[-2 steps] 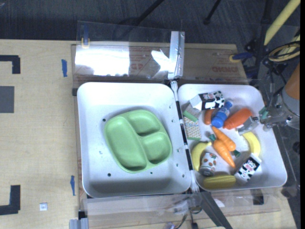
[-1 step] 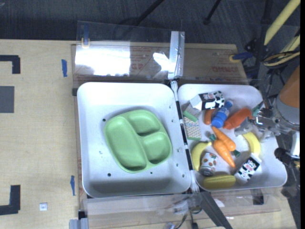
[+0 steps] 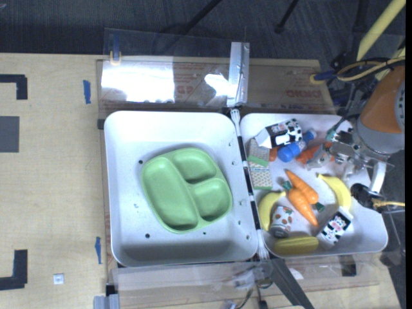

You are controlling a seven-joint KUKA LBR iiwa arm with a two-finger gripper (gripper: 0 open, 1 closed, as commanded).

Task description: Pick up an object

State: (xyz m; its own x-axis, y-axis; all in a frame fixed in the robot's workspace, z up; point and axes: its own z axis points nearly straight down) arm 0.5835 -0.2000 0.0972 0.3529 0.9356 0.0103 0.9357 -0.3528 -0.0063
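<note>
Toys for picking crowd the right bin (image 3: 378, 237): 2 carrots (image 3: 301, 195) lie crossed at its middle, a banana (image 3: 339, 190) curves just beside them on the right, and a small can (image 3: 281, 219) sits below, near a yellow piece (image 3: 295, 244) along the front wall. A black-and-white carton (image 3: 336, 227) rests at the front right, a second one (image 3: 284, 133) near the back with a blue piece (image 3: 290, 151) beside it. The gripper (image 3: 360, 172) hangs at the bin's right side, just beside the banana, and I cannot tell how it is set or whether it has anything. The left bin (image 3: 122, 172) carries only a green divided tray (image 3: 187, 187), probably a drop spot. With the clutter touching, a clean pick looks tricky.
</note>
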